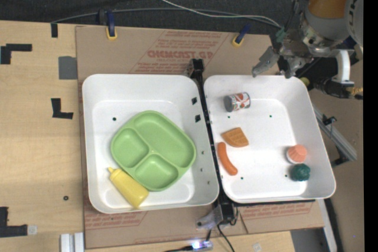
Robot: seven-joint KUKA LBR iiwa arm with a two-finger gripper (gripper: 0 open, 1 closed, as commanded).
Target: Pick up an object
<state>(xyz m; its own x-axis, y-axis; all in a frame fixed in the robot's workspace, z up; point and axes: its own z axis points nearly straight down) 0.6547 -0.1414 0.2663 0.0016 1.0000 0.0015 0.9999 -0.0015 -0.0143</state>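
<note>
Cardboard covers our worktop under two white bins. Our jaws [277, 65] hang over the far edge of the right bin [316, 127], spread apart and holding nothing, probably poised to descend. Nearest them lies a small can [237, 102] on its side, then a wedge of bread [236, 137], a sausage [227, 159], and a peach-coloured ball [297, 154] beside a green lump [300, 172]. The left bin [94, 127] holds a green plate [153, 149] and a yellow bottle [127, 187].

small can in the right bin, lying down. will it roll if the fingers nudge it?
Likely yes. The can lies on its side on the right bin's smooth floor, touching nothing, so a sideways push would probably roll it. It looks rigid, so a grip across the body should hold, though the curved wall may slip.
</note>
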